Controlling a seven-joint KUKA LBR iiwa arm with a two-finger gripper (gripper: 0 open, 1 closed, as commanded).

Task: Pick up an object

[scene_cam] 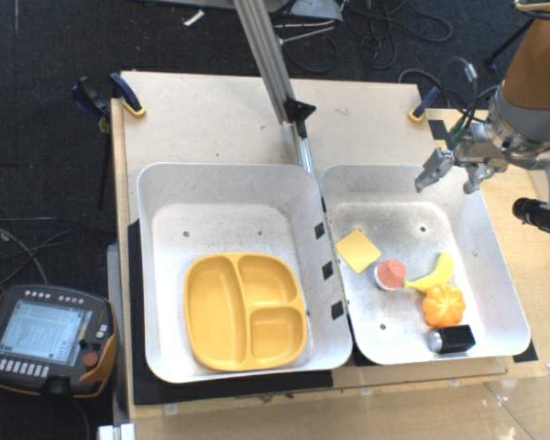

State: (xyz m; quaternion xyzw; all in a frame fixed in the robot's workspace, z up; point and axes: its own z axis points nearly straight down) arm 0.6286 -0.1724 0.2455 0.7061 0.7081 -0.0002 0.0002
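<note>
**Gripper up by the right bin's far edge, nothing grabbed**

The gripper (452,174) hovers over the right bin's (495,282) far rim with its fingers spread wide and nothing between them. Near that bin's front right corner sit an orange pumpkin (443,306), a banana (431,274) and a black block (455,339). The yellow divided tray (246,311) sits in the left bin (156,246).

Orange-banded grey arm (534,71), metal gripper (451,176), black cables
</note>
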